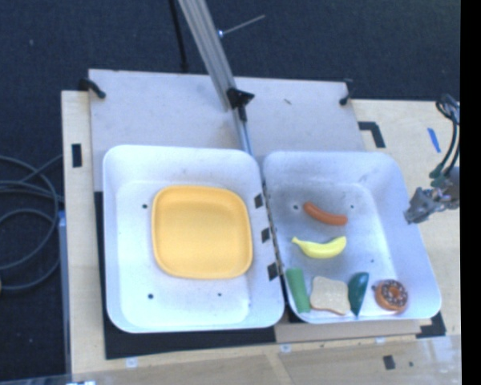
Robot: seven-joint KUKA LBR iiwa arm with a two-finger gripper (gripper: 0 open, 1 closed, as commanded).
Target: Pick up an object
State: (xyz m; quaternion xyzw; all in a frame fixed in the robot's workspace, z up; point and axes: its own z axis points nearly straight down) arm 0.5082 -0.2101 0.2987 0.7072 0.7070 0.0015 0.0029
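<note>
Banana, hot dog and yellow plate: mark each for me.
Banana [320, 247], camera view, middle of its curve.
Hot dog [325, 212], camera view, mid-length.
Yellow plate [201, 232], camera view, centre of its flat face.

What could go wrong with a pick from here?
The cucumber, bread, green pepper and donut crowd the right bin's near wall, so fingers may hit the wall or nudge neighbours. The gripper sits outside the bin's right rim and could clip it coming in.

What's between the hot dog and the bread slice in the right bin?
The banana lies between the hot dog and the bread slice, per the camera view.
</note>
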